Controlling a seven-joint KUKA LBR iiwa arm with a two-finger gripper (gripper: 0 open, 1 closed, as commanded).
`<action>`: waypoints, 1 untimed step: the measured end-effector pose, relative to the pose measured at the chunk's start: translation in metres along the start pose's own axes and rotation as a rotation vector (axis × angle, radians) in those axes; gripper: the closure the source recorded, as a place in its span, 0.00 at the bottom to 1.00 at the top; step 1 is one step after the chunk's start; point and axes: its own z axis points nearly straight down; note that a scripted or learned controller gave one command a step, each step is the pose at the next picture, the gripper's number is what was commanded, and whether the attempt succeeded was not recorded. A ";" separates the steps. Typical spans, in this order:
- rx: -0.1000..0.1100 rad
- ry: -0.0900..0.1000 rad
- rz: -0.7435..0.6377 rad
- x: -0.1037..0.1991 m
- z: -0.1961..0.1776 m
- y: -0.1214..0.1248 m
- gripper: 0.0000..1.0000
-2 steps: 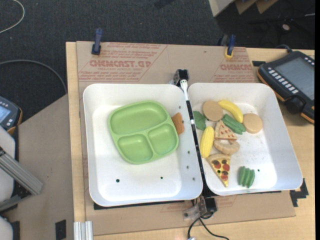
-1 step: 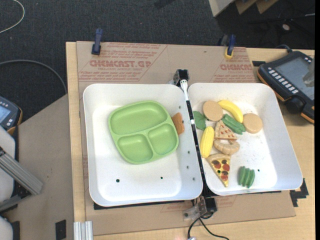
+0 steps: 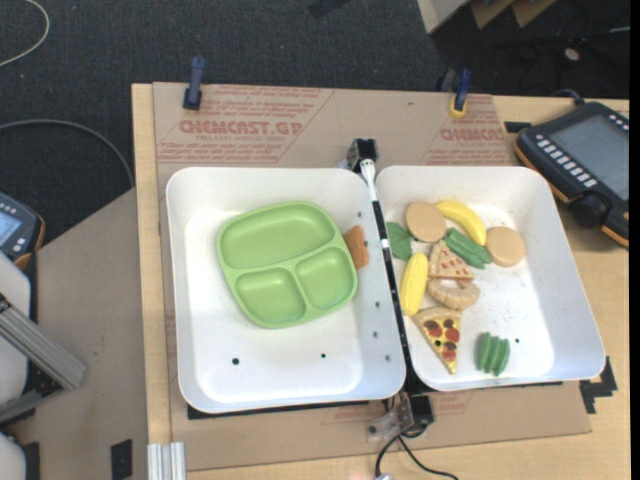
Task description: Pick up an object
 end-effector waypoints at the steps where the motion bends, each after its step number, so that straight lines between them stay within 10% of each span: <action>1: 0.011 0.006 -0.004 -0.006 0.058 0.001 1.00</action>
